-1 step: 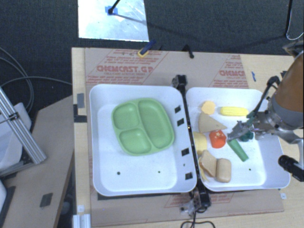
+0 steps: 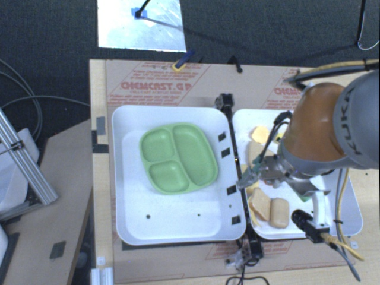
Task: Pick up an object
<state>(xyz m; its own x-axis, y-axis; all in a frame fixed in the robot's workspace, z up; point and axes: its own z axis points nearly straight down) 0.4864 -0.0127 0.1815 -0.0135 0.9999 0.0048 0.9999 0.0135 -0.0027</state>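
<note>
The right bin (image 2: 350, 218) holds several small food-like items. A yellow wedge (image 2: 259, 134) lies at its far left, with a pale beige piece (image 2: 255, 152) just below it. Two tan bread-like pieces (image 2: 259, 204) (image 2: 279, 212) sit near the front left corner. My arm's orange band and grey wrist (image 2: 320, 129) hang over the middle of this bin and hide what is beneath. My gripper (image 2: 254, 174) points down at the bin's left side, between the beige piece and the bread-like pieces. Nothing can be seen held in it.
The left bin (image 2: 136, 218) carries a green divided plate (image 2: 178, 157) with three compartments. A black divider with clips (image 2: 233, 159) runs between the bins. Cables (image 2: 332, 242) trail at the front right. A cardboard sheet (image 2: 154, 85) lies under both bins.
</note>
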